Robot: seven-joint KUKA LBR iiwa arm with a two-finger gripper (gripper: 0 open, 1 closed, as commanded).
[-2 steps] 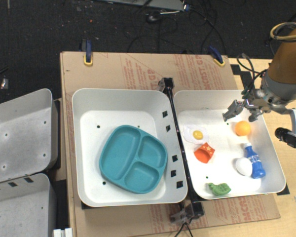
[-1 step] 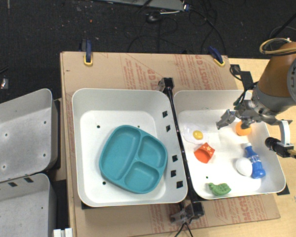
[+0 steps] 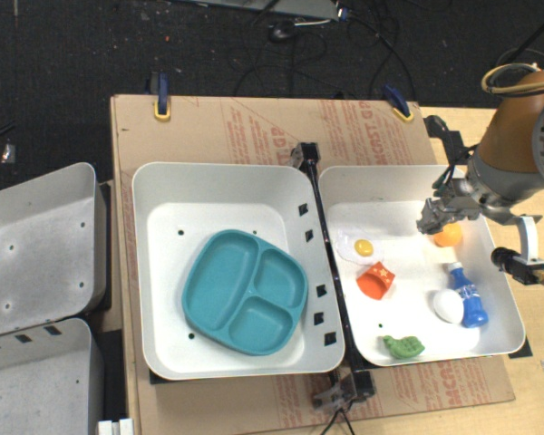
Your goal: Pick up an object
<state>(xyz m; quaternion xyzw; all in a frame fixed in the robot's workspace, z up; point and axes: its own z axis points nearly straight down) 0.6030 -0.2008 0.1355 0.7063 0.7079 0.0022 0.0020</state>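
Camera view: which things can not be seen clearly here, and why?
- Gripper: too small and dark in the camera view to read its finger state.
- Orange object: partly hidden by the gripper; its shape is unclear.
- Arm: cut off by the right edge.

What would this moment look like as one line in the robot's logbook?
arm: over right bin | gripper: beside orange object | hold: none seen

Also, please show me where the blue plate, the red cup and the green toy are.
blue plate (image 3: 245,291): camera view, on the ridge between its compartments.
red cup (image 3: 374,282): camera view, on its side wall.
green toy (image 3: 404,345): camera view, on its middle.
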